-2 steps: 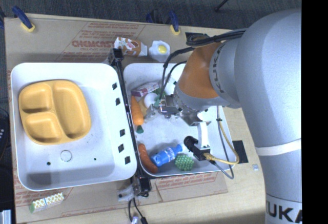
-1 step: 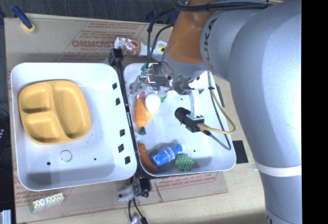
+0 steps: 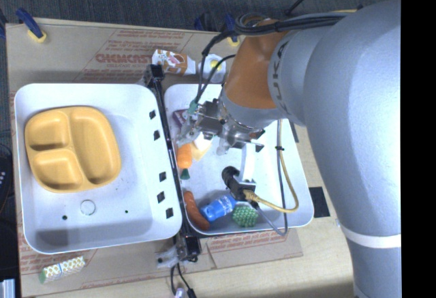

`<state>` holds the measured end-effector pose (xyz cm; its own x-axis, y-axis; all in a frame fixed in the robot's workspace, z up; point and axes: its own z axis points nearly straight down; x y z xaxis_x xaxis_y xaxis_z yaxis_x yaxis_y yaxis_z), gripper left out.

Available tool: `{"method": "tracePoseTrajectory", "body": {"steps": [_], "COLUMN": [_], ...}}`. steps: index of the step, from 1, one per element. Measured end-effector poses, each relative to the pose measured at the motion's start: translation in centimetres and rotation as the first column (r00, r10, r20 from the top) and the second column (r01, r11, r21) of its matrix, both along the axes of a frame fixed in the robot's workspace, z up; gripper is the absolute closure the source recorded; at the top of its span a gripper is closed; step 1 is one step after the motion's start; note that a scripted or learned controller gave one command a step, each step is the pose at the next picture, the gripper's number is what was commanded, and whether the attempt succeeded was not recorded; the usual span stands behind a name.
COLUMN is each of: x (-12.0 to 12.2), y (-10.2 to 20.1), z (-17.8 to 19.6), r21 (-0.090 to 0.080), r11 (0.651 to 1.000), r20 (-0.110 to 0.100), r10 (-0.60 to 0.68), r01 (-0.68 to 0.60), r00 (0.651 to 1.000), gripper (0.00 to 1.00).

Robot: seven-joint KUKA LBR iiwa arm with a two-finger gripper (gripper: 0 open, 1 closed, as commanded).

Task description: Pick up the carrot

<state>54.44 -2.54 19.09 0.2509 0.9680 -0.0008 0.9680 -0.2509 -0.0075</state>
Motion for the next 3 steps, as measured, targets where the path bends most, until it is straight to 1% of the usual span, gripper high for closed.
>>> {"method": "tracePoseTrajectory", "body": {"steps": [1, 2, 3], "x": [0.80, 0.80, 0.79], "y": [2.62, 2.67, 2.67], "z": [0.03, 1.01, 1.00], "r21": [-0.001, -0.001, -0.001], "r11": [0.995, 0.995, 0.995], "r20": [0.003, 0.000, 0.000], "r10": [-0.102, -0.097, -0.097], "r01": [0.102, 0.097, 0.097], "r00": [0.995, 0.995, 0.995], "gripper": [0.00, 1.00, 0.00]}}
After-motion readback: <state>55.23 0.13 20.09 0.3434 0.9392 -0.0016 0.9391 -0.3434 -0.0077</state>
